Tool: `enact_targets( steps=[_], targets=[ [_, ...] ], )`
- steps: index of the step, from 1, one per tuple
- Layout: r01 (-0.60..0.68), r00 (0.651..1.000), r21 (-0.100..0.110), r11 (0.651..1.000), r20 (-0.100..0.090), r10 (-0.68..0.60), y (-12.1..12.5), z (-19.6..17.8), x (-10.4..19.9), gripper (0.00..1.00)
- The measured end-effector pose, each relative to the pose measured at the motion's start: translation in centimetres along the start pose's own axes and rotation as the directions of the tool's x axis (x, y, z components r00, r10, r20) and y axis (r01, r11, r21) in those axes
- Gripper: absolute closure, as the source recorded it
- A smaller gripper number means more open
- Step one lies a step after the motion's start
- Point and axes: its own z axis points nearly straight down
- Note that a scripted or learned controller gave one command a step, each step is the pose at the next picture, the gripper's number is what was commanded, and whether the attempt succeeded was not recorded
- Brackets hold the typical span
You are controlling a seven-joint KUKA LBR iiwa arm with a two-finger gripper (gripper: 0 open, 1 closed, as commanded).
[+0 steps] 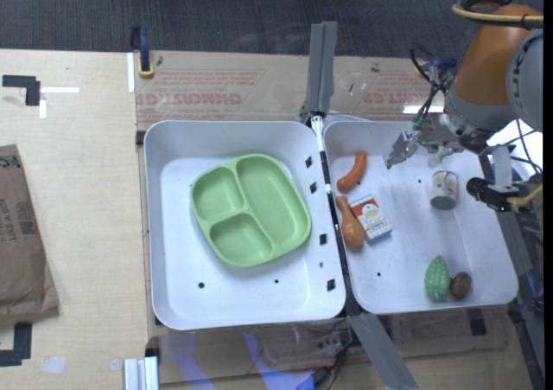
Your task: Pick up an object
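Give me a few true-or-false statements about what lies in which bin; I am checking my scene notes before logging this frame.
1. The green divided plate lies in the left bin. True.
2. The small can sits on the plate. False: it is in the right bin.
3. The sausage lies near the right bin's left wall. True.
4. The green bumpy fruit lies at the right bin's far edge. False: it lies near the front edge, beside a brown object.
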Motion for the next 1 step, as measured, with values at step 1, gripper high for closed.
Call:
enact_targets(
  steps=[1],
  targets=[
    [-0.013, 1.000, 0.001, 1.000, -0.001, 0.013, -3.21, 0.67, -7.21, 0.00]
  ],
)
